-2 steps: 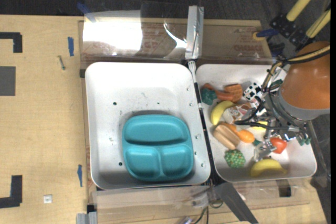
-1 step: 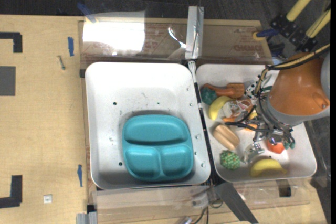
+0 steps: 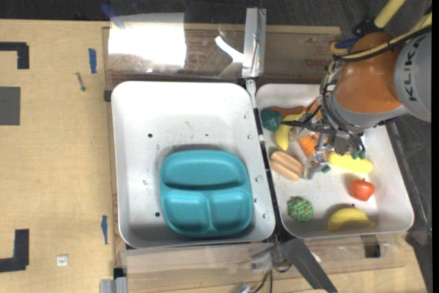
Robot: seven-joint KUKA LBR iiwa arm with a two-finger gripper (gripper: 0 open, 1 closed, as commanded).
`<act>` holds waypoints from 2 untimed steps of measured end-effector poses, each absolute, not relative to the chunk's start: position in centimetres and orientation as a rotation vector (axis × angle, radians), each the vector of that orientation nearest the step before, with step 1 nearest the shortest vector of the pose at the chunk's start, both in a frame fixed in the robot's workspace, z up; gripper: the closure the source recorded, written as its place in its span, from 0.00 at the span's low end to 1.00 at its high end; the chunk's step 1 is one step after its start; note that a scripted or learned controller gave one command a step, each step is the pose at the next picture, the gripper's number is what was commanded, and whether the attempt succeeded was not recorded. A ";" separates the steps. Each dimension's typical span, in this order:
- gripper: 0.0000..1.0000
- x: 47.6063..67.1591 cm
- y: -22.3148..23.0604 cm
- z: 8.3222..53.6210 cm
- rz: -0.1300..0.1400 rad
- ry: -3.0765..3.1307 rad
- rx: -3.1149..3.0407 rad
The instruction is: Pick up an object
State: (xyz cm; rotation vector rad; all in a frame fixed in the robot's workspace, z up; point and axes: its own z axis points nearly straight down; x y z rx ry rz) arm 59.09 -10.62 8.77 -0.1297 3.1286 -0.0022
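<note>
In the right bin [image 3: 401, 206] lie several toy foods: a tan hot dog bun [image 3: 286, 165], a green broccoli piece [image 3: 300, 208], a red tomato [image 3: 361, 189], a yellow lemon [image 3: 347, 217], a long yellow piece [image 3: 351, 163], a small yellow piece [image 3: 282, 136], an orange carrot [image 3: 306, 145] and a dark green piece [image 3: 270, 119]. My gripper [image 3: 321, 157] hangs low over the middle of this bin, between the bun and the long yellow piece. The arm's orange band [image 3: 363, 82] hides the bin's far right part.
The left bin [image 3: 137, 113] holds a teal divided tray [image 3: 204, 192] near its front. A clear plastic sheet [image 3: 178, 44] and a metal divider post [image 3: 254, 41] stand behind the bins. A wooden bench top [image 3: 48, 168] lies to the left.
</note>
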 end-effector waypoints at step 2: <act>0.00 59.1 -10.5 9.6 -0.001 3.130 -0.132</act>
